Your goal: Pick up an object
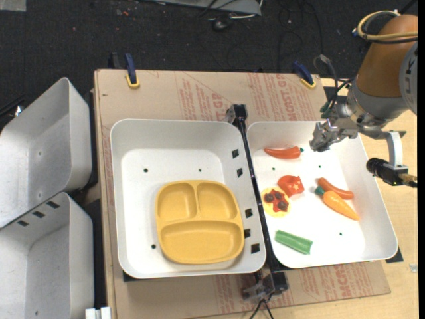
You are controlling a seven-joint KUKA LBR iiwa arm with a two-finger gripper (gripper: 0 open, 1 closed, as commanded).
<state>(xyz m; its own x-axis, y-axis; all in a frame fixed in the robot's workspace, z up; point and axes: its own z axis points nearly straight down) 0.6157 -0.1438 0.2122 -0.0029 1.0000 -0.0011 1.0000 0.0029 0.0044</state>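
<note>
The right bin (372,244) holds several toy foods: a red chilli pepper (283,152) near its back, a red piece (291,185) in the middle, a yellow slice with dark bits (275,201), an orange carrot (339,203) with a smaller orange-red piece (335,189) beside it, and a green piece (293,242) at the front. My gripper (323,139) hangs over the back of this bin, just right of the chilli pepper, with nothing seen between its fingers.
The left bin (133,151) holds a yellow divided tray (198,221). A black divider (249,178) runs between the bins. Two spare white bins (40,178) stand off the bench at the left. Blue clamps (131,72) hold the board's back edge.
</note>
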